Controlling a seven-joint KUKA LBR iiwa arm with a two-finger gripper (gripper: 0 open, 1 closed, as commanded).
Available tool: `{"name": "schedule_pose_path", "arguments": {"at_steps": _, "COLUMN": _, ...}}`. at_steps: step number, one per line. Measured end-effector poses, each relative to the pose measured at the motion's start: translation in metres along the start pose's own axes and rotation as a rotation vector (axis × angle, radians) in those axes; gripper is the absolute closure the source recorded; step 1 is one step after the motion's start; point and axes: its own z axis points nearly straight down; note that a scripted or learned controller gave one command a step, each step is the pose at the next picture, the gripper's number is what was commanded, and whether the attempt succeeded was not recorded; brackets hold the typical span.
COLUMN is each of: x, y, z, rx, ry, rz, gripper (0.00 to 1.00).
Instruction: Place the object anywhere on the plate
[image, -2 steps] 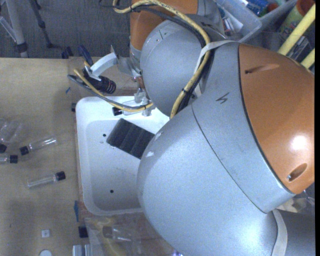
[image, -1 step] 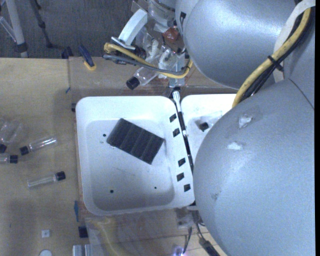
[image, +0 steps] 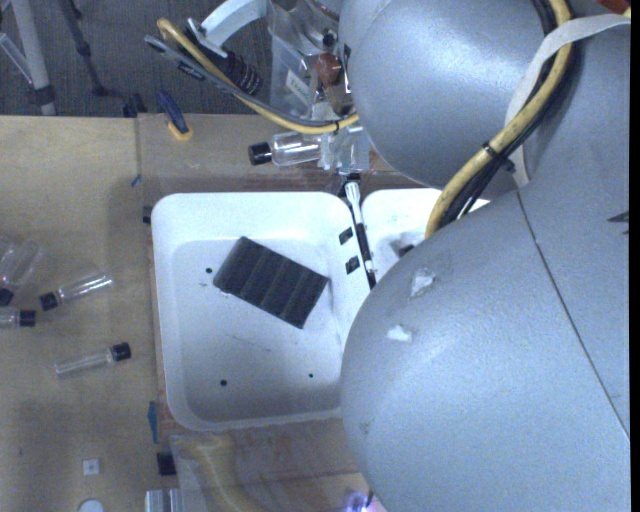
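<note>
A dark ribbed rectangular plate (image: 272, 281) lies flat and skewed in the left white bin (image: 185, 330), towards its far side. Nothing rests on the plate. The arm's large grey body (image: 480, 340) reaches in from the right and covers most of the right bin (image: 398, 213), of which a far-left corner shows. What lies in that bin beneath the arm is hidden.
A thin black rod (image: 358, 238) runs along the rim between the bins. A clear vial with a black cap (image: 288, 151) lies on the bench beyond the bins. Several more clear vials (image: 85, 288) lie on the bench at the left. Yellow cables (image: 500, 130) hang over the arm.
</note>
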Motion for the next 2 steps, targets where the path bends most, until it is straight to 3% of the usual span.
{"name": "schedule_pose_path", "arguments": {"at_steps": 1, "x": 0.028, "y": 0.006, "z": 0.001, "rx": 0.0, "ry": -0.002, "rz": -0.121, "gripper": 1.0}}
{"name": "schedule_pose_path", "arguments": {"at_steps": 2, "x": -0.033, "y": -0.007, "z": 0.0, "rx": 0.0, "ry": -0.004, "rz": 0.03, "gripper": 1.0}}
